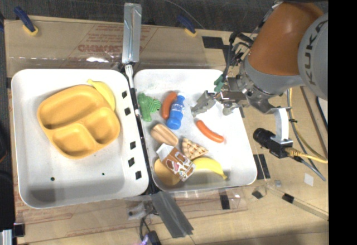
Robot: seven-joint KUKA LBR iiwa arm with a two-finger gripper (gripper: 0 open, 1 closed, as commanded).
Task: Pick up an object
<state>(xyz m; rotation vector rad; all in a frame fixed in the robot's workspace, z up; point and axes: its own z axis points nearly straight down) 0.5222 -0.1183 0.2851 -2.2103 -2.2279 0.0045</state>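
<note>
Your tool (pixel 202 102) hangs open and holds nothing, above the right bin (pixel 241 155), probably aiming at the sausage (pixel 209 131) beside it.

— Any lettering you can read?
— "KU", white capitals running down the grey arm (pixel 315 43) above the gripper (pixel 215 99). Red print on the cardboard sheet (pixel 100 43), well off to the gripper's far side, is too blurred.
</note>
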